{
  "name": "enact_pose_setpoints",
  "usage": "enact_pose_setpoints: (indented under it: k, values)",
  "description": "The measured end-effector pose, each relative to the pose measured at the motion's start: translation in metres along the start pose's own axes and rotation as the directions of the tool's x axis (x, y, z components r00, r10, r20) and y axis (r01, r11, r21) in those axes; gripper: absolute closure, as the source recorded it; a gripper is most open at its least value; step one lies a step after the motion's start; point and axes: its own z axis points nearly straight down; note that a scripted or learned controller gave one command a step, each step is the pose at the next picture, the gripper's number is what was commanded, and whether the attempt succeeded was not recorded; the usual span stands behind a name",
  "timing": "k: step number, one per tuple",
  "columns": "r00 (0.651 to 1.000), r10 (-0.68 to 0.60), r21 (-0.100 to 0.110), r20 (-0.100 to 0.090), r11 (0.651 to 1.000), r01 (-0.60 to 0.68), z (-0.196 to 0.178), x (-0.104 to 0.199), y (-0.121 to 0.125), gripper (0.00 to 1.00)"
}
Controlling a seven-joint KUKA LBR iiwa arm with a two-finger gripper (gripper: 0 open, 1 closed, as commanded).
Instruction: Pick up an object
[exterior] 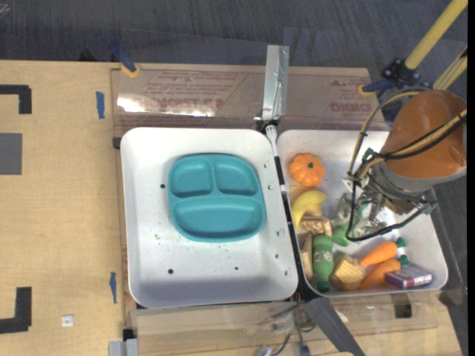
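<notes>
Counter (59,221) is light wood, with black tape marks at the far left and blue tape bits near the bins. Left bin (148,273) is white and shallow, holding a teal divided plate (216,196) roughly at its centre, three compartments, lying flat, nothing on it. A few dark specks on the bin floor around the plate.

Behind the bins is a clear plastic sheet (185,91) with red print, and a silver taped strip (275,80) stands upright at the seam between the two bins.

Right bin (438,251) is white and crowded with toy food. Small orange pumpkin (306,169) near the back left corner. Yellow banana (306,203) just in front of it, along the left wall. Below that a brown block, hard to identify, then a green bottle-like item (323,256) touching a tan waffle-textured piece (348,273). Two orange carrots (381,262) lie side by side toward the front right, next to a purple box (408,277) at the front edge.

Arm (424,143) enters from the right, orange band over the right bin's back right area, black cables looping around it. End effector (365,215) hangs low over the middle of the right bin, just right of the banana, above the green item and carrots. Wires and glare clutter it; can't tell whether it is spread or closed, or whether it touches anything. All the pickable objects are lying in the right bin.
</notes>
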Motion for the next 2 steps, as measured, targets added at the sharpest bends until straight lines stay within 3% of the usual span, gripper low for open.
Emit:
enact_pose_setpoints:
  k: [1, 2]
  values:
    - [1.0, -0.014, 0.022, 0.009, 1.0, 0.013, -0.183, 0.009, -0.086, 1.0]
    - [0.997, -0.079, 0.005, 0.004, 0.997, 0.079, -0.148, -0.048, -0.063, 1.0]
